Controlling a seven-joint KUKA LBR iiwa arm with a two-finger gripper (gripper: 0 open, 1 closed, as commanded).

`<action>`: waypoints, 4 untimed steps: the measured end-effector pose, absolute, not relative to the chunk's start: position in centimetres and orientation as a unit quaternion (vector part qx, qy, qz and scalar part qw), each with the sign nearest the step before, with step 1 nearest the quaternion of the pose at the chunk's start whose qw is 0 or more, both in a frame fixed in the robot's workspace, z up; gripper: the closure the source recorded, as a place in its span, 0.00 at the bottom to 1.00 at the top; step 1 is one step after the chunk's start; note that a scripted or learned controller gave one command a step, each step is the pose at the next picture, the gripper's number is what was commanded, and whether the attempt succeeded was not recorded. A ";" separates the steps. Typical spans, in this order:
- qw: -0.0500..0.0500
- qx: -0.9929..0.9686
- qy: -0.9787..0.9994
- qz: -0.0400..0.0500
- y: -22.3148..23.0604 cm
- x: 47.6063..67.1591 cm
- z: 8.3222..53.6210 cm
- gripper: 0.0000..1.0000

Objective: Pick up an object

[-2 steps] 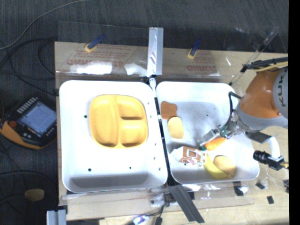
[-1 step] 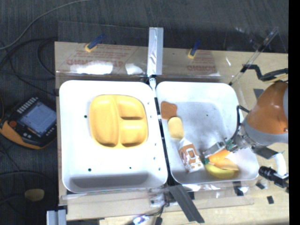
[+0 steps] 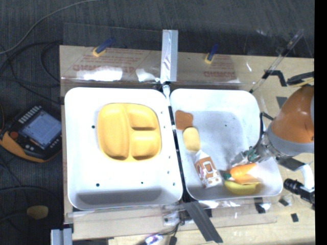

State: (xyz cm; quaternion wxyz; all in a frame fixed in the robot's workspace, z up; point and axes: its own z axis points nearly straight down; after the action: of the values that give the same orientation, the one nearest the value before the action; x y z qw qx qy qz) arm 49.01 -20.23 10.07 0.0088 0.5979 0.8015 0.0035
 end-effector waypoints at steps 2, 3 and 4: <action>0.000 0.542 0.840 0.000 -16.7 50.2 17.3 0.00; 0.018 0.465 0.885 0.004 -12.4 49.8 12.0 0.00; 0.011 0.463 0.886 0.006 -12.1 49.7 12.9 1.00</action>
State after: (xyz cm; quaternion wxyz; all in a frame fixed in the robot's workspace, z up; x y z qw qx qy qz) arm 49.70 -12.06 12.86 0.0107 0.4631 0.8862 0.0057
